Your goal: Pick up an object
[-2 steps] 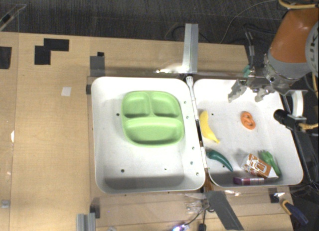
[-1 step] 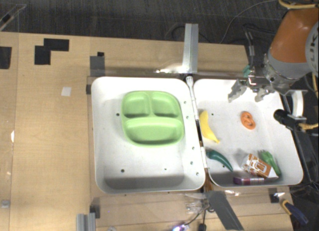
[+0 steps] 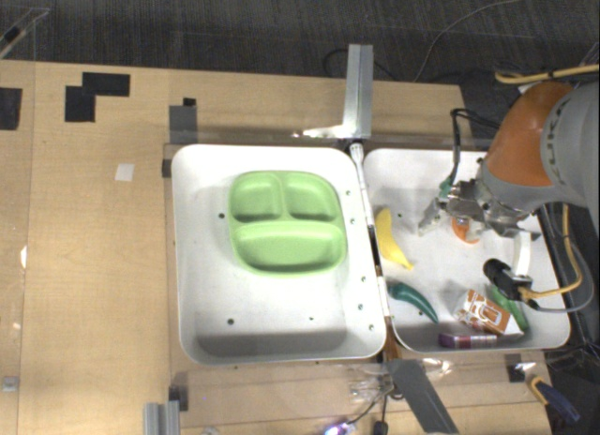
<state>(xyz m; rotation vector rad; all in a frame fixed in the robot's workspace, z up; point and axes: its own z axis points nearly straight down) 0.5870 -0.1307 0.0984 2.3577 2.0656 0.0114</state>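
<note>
Right now I am watching the gripper (image 3: 457, 215) hanging over the right bin (image 3: 412, 166), near its far right corner, over a small orange object (image 3: 463, 229); whether its pincer is gaping or clamped I cannot tell. A yellow banana (image 3: 391, 241) is lying along that bin's left edge.

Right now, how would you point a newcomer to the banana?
Look at the right bin of the two white bins, the one the arm reaches into. Along its left wall, beside the divider, lies the banana. It is the one plain yellow, curved thing there; the teal object below it is darker and thinner.
</note>
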